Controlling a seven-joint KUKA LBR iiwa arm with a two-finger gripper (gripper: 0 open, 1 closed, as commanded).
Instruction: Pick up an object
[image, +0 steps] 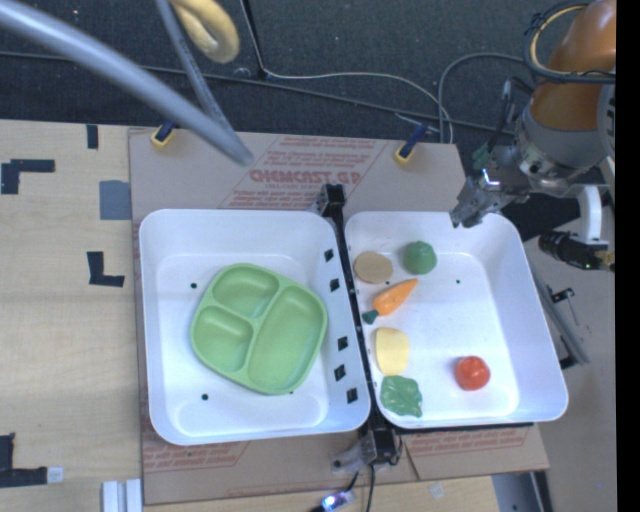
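The right bin (520, 290) holds several toy foods: a tan round cookie (373, 267), a green round vegetable (420, 257), an orange carrot (395, 296), a yellow piece (392, 350), a leafy green piece (401, 396) and a red tomato (472, 373). My gripper (468, 213) hangs over the bin's back right corner, above and to the right of the green vegetable. Nothing shows between its fingers, and their spread is unclear from this angle.
The left bin (160, 300) carries a green divided plate (261, 327). A black divider with clips (340, 290) runs between the bins. Cables (440, 100) trail behind the bench, and a grey pole (130, 70) crosses the upper left.
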